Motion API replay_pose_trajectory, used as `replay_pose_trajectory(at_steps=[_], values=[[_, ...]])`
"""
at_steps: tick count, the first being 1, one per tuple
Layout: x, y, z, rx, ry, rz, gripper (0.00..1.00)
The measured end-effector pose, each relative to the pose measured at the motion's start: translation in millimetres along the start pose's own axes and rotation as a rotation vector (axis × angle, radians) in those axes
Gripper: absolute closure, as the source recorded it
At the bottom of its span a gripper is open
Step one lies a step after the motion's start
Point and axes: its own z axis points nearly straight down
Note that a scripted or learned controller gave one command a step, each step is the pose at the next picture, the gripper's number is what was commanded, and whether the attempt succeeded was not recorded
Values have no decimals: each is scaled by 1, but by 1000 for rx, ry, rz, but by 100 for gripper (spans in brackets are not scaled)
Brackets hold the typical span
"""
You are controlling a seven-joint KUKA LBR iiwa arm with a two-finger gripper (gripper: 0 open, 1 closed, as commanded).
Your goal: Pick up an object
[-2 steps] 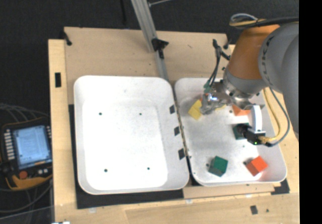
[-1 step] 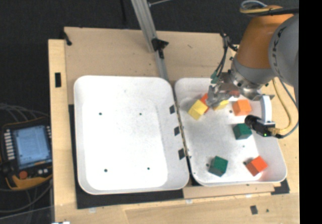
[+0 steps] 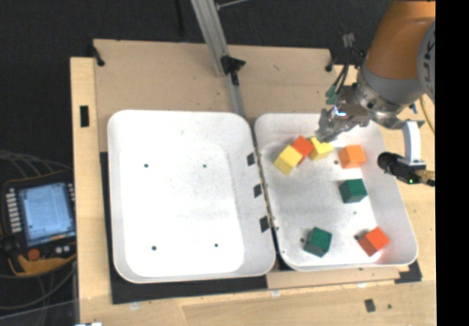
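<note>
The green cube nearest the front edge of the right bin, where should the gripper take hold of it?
Grip the green cube across two opposite flat sides, coming straight down from above. It stands alone on the bin floor, slightly turned, so match that angle.
</note>
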Motion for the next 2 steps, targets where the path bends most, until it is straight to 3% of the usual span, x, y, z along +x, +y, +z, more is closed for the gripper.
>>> replay_pose_trajectory(at_steps=[1,2], values=[[0,1,-18,4,1,-2,100],[42,-15,-17,7,0,-1,100]])
